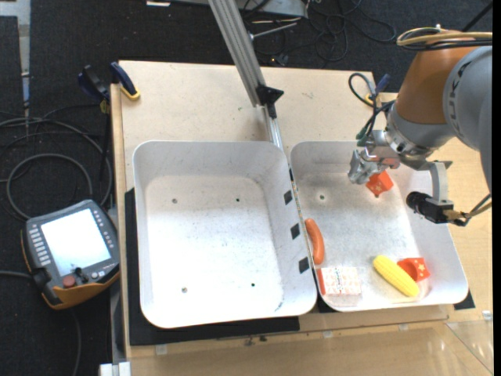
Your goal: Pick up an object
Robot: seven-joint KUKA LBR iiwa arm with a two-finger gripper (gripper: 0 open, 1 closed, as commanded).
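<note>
Hanging over the right bin's (438, 249) far edge, the gripper (366, 168) has a small orange block (380, 183) just beside it; its grip cannot be told.

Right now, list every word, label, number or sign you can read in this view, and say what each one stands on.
No text reads clearly here.
Small white carton with red print in the right bin: markings too blurred to read.
Teach pendant on the floor: its screen is washed out, nothing legible.
Black tags on the wall between the bins: no readable characters.
</note>
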